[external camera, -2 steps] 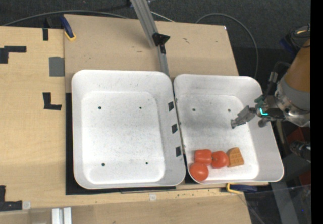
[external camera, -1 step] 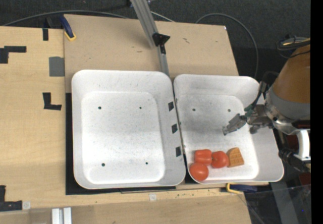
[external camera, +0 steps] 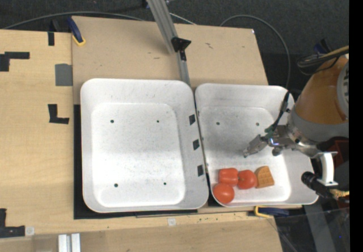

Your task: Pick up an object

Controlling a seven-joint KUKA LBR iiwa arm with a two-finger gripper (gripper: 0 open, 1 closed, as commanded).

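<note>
In the right bin (external camera: 238, 97), along its front wall, lie three red rounded pieces (external camera: 233, 181) close together and a small tan cracker-like block (external camera: 264, 177) just right of them. My gripper (external camera: 262, 147) hangs over the right half of that bin, a little behind and above the tan block, with the orange-banded arm (external camera: 320, 103) coming in from the right. Its fingers stand apart, open, and nothing sits between them.
The left bin (external camera: 136, 143) sits beside the right one, sharing a middle wall with black clips. A grey metal pole (external camera: 161, 9) slants across the bench at the back. Cables run behind the bins.
</note>
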